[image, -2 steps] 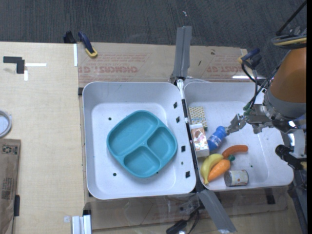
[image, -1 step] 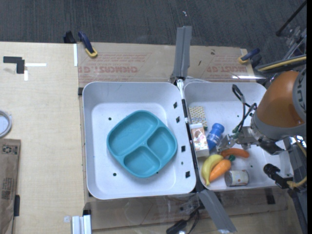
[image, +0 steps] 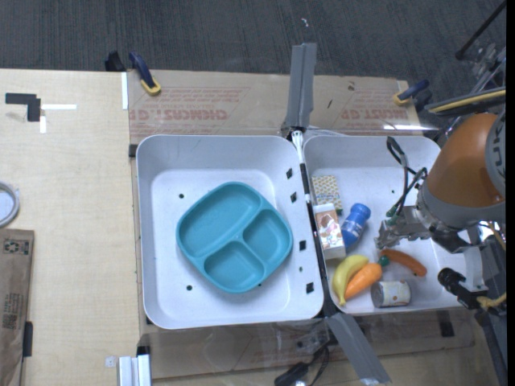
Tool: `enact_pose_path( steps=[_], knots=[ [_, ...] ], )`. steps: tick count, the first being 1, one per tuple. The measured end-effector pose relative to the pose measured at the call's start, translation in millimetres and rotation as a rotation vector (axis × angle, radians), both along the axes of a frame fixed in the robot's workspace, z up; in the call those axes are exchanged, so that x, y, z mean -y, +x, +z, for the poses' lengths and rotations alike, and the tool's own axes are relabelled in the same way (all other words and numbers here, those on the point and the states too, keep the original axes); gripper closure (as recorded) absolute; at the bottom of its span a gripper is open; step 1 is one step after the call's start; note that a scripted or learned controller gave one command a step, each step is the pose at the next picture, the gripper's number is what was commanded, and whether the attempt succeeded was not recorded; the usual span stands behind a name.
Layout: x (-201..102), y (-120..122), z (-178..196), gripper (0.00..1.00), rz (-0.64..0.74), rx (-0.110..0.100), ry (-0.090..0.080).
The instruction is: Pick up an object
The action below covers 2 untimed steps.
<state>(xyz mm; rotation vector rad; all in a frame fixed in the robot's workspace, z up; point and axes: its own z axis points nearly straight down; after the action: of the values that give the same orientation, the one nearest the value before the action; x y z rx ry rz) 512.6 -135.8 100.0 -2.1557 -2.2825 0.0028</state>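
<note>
Nothing lifted yet. Candidate objects all lie in the right bin (image: 418, 147): carrot (image: 363, 279), banana (image: 344, 273), small can (image: 391, 293), blue bottle (image: 354, 223), carton (image: 329, 232), an orange piece (image: 405, 261). The pincer (image: 392, 233) hovers low just above that orange piece; grip state — cannot tell. Grasp and lift remain. Teal plate (image: 233, 236) sits in the left bin (image: 153, 240).

Place: a robotics lab or test cell.
Bench: a pale wood bench (image: 64, 215) carried two white bins (image: 153, 240) (fixed side by side).
Fixtures: clamps (image: 145, 74) pinned cardboard (image: 217, 103) at the back.
Machine: a grey-and-orange arm (image: 463, 175) reached in.
Floor: dark carpet (image: 201, 14).
</note>
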Motion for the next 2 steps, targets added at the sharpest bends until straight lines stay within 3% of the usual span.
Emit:
enact_pose_path(
  steps=[1,2],
  knots=[
    [5.7,2.8,-8.9,1.0,-0.053,0.001,0.0],
    [5.9,2.7,-8.7,0.0,-0.054,0.001,0.0]
  ],
)
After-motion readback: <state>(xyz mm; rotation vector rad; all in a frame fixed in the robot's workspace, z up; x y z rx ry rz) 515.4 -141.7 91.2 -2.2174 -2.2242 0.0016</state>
